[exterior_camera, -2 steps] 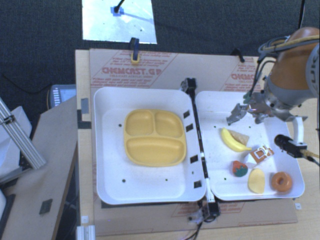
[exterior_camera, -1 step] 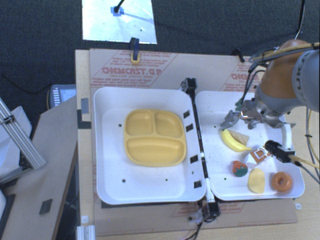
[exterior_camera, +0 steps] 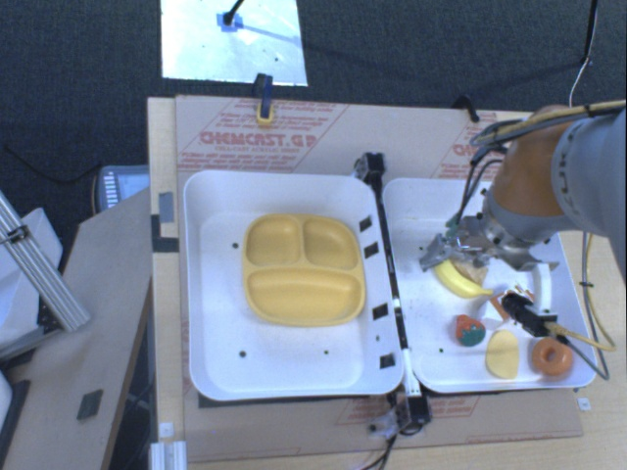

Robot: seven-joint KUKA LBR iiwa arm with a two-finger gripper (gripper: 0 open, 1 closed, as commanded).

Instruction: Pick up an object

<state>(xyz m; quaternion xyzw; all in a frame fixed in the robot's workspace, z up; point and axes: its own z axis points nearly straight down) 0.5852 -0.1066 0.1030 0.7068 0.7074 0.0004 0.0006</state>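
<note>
My gripper (exterior_camera: pixel 449 253) is low in the right bin (exterior_camera: pixel 423 360), just above the upper end of a yellow banana (exterior_camera: pixel 460 281). I cannot make out whether it touches the banana. In front of the banana lie a red and teal object (exterior_camera: pixel 469 330), a pale yellow piece (exterior_camera: pixel 503 353) and an orange ring (exterior_camera: pixel 552 357). The grey arm with its orange band (exterior_camera: pixel 534 179) comes in from the right and hides the bin's far right part.
The left bin (exterior_camera: pixel 211 360) holds a yellow divided plate (exterior_camera: pixel 299 267) in its middle. A black divider with clips (exterior_camera: pixel 382 262) runs between the two bins. A small white object (exterior_camera: pixel 542 287) lies at the right bin's right side.
</note>
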